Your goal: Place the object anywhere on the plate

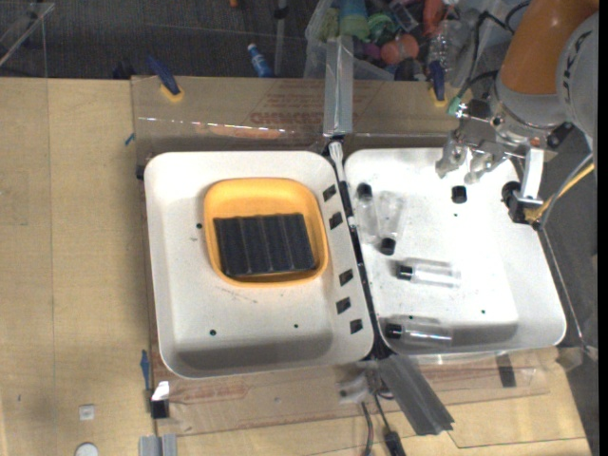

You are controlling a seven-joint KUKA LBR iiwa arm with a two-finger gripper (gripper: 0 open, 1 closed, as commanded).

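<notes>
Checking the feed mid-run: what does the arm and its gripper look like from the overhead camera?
The arm is light grey with a broad, rounded orange band above the wrist. Below it sits a silver metal gripper assembly with pale fingers, a white block and a black fitting on its side. A thin cable runs past its right side.

One fixed cam sat above the table (66,255), looking down at a slant. It took in both white bins, left bin (176,321) & right bin (513,293), at mid range, w/ the arm (556,36) coming in from frame right.
</notes>
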